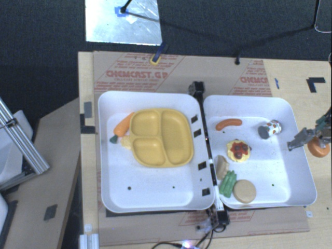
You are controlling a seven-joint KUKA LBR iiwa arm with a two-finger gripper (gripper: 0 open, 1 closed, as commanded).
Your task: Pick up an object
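**Bench inspection: arm at right edge, nothing seen in the claw**

You have 2 white bins side by side at centre frame. The left bin [111,191] carries a yellow tray [158,137] with 3 compartments, lying slightly upper left of the bin's middle. A carrot [123,124] rests against the tray's upper left edge, its green end pointing to the lower left.

The right bin [290,165] holds the loose items. A sausage [229,123] lies near the bin's upper left. A small grey and white object [269,129] sits to the sausage's right, well apart from it; you cannot make out what it is. A yellow piece with red topping [238,151] sits at the bin's middle left. Below it, along the lower left wall, a tan piece [222,166], a green piece [227,183] and a round tan disc [245,191] are clustered, the green piece touching the disc.

The gripper [300,140] shows at the right edge of the frame, at the right bin's right wall, with the orange band [318,149] just beside it. It is clear of every item, and nothing is visible in it. How far the claw is open, you cannot tell from this view.
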